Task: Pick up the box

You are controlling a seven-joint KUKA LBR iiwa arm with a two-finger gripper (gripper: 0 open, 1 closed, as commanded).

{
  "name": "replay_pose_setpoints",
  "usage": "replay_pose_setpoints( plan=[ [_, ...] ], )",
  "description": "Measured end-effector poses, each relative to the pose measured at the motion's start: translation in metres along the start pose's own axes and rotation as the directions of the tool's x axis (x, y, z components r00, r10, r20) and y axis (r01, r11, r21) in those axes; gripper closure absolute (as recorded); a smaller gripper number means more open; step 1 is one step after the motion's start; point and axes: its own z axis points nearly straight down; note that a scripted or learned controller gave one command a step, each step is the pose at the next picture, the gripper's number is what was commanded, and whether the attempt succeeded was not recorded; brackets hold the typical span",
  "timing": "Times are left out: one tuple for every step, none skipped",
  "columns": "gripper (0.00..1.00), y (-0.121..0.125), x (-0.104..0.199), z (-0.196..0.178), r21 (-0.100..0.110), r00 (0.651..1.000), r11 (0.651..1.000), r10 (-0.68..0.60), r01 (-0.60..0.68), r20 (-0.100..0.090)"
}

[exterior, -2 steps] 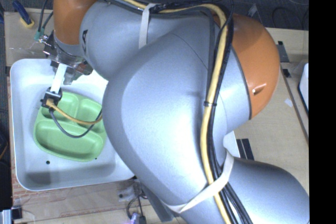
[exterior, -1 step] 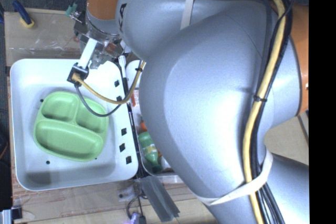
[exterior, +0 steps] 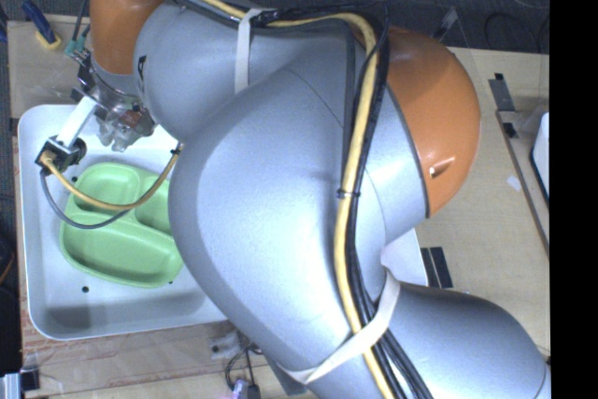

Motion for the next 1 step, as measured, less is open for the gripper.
replay_pose_setpoints(
  plan=[
    [1.0,-0.0017,0.001,-0.0087,0.003,1.0,1.0,-0.007,0.007,0.003]
  ],
)
